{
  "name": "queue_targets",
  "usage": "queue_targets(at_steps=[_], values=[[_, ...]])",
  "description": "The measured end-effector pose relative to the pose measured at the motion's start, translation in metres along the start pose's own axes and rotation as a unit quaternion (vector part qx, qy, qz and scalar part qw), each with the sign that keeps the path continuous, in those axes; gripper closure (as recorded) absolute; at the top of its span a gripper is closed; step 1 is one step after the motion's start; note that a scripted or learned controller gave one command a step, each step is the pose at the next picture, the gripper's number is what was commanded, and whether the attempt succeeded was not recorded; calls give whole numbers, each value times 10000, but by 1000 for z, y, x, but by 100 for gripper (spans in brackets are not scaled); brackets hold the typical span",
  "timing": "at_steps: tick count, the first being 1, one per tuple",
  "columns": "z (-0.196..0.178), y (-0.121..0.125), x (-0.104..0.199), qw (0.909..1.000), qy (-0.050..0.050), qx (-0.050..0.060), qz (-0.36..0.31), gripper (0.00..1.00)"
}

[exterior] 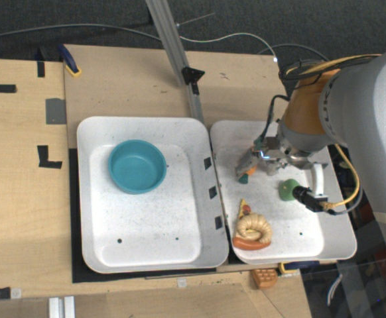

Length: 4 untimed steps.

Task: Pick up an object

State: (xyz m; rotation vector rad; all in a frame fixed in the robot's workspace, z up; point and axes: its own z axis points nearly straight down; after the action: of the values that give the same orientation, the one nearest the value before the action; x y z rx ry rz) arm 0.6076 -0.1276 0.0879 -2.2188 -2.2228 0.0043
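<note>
The claw [249, 167] sits low over a small teal thing [245, 176], maybe touching; I can't tell its grip.

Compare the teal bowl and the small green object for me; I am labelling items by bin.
The teal bowl lies in the left bin; the small green object lies in the right bin. The bowl is far larger. The bowl is an open, hollow dish; the green object looks like a solid rounded lump. The bowl sits far from the arm; the green object lies just below the end effector. Both rest on bin floors.
</note>
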Motion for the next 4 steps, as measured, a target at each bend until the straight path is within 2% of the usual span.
queue_targets(at_steps=[1, 3, 4], values=[[-10, 0, 1, 10000, 5, 1, -6, 100], [-103, -6, 14, 10000, 6, -31, -5, 100], [-146, -1, 13, 10000, 4, -31, 0, 100]])
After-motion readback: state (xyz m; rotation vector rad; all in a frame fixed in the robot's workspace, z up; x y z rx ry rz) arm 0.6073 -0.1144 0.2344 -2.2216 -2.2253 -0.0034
